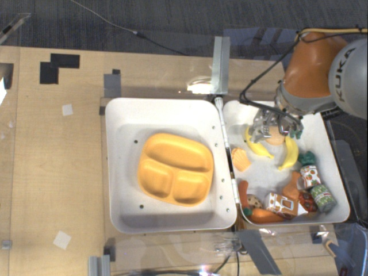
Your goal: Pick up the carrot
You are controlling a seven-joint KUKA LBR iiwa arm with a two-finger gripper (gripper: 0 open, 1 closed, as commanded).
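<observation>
I look down at a slant on a wooden bench [52,171] with two shallow white bins side by side. The left bin [123,154] holds one yellow divided tray [174,168], lying flat near its middle.

The right bin [339,203] is crowded with toy food. The carrot [264,215], orange and lying on its side, sits at the bin's near edge, low in my view, touching a small carton [280,203] printed in white and orange. Just left of it is a short reddish sausage-shaped piece [243,190]. Farther up, near the divider between the bins, lies a pale orange wedge [241,161]. Along the right side I see two small cans [316,186] with red and green labels, and a green piece [309,157] above them.

My arm [322,68] comes in from the right, its orange band large in the upper corner. The gripper [270,130] hangs over the far half of the right bin, right above a yellow banana [289,154] and a second curved yellow piece [259,147]. It is well apart from the carrot. From this angle I cannot tell how the tool stands or whether it has hold of anything.
</observation>
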